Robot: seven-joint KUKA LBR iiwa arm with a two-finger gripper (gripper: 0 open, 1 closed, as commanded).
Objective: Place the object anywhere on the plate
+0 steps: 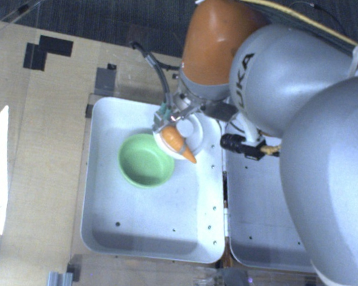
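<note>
We see the end effector (174,120) grasping the toy carrot (179,143) over the white plate (193,129) at 1 o'clock of the green bowl (146,161); release risk: tip overhangs rim, carrot could roll into the left bin (152,235).

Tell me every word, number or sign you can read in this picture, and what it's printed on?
"UKA": dark letters running up the grey robot arm, beside its orange band; the start of the word is cut off by the curve of the casing.
Nothing else is readable: the white bins, green bowl and orange carrot carry no lettering that can be made out.
</note>
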